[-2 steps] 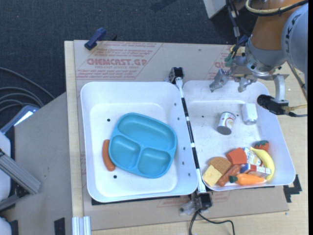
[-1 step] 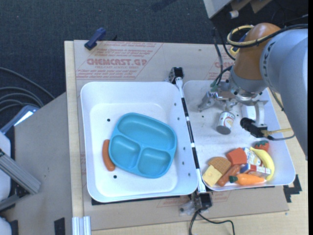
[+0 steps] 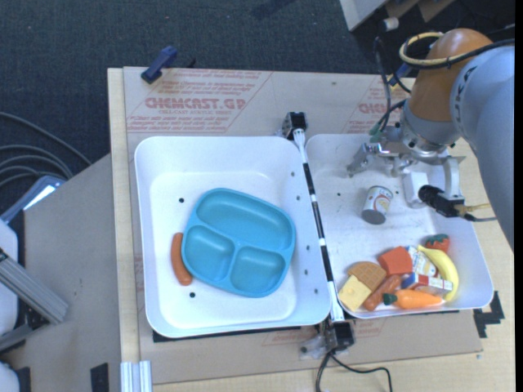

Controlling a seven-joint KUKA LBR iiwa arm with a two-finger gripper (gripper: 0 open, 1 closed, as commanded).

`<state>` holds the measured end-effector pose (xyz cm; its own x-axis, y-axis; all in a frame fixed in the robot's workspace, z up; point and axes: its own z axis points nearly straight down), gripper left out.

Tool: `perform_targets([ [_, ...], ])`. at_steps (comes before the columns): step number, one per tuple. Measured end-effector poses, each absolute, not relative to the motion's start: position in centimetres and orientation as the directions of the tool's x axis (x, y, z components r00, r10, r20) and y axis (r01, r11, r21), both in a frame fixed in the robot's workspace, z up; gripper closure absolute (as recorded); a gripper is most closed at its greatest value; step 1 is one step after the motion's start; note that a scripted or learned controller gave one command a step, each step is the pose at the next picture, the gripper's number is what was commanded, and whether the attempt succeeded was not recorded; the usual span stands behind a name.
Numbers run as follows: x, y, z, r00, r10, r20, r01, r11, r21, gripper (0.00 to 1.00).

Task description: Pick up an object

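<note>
Camera view. The tabletop (image 3: 204,96) carries two shallow white bins side by side. The left bin (image 3: 155,219) holds a blue compartment tray (image 3: 238,242), lying flat near the centre, and an orange-red sausage-shaped toy (image 3: 180,259) lying just beside the tray's left edge. The right bin (image 3: 343,149) holds the candidate items. A small can (image 3: 377,203) lies tipped on its side, apart from the rest, near the middle of the bin. A cluster of toy foods sits against the bin's near right corner: a banana (image 3: 442,265), a carrot (image 3: 416,300), a cracker-like round (image 3: 369,273), a yellow wedge (image 3: 353,292) and an orange-red block (image 3: 396,260), touching and partly overlapping.

The arm reaches in from the right, its orange band above the wrist, and the end effector (image 3: 398,160) hangs over the far part of the right bin, just beyond the can. Whether it is spread or closed cannot be told from this angle; nothing is seen between its tips.

Judgement: the can is the likeliest target, being nearest and standing clear of neighbours. It appears silver-grey with a printed label, its round end facing the camera. Lying on its side, it may roll when contacted.
</note>
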<state>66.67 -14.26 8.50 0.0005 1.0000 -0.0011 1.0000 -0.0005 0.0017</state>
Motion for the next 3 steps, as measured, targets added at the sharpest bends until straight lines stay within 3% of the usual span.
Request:
perform_targets([
  [1,65.0,-11.8,8.5,-0.001,1.000,0.001,1.000,0.001,-0.002,0.00],
  [2,65.1,-11.8,9.5,-0.001,1.000,0.001,1.000,0.001,-0.001,1.00],
  [3,66.7,-12.5,19.5,-0.001,1.000,-0.001,1.000,0.001,0.003,1.00],
])
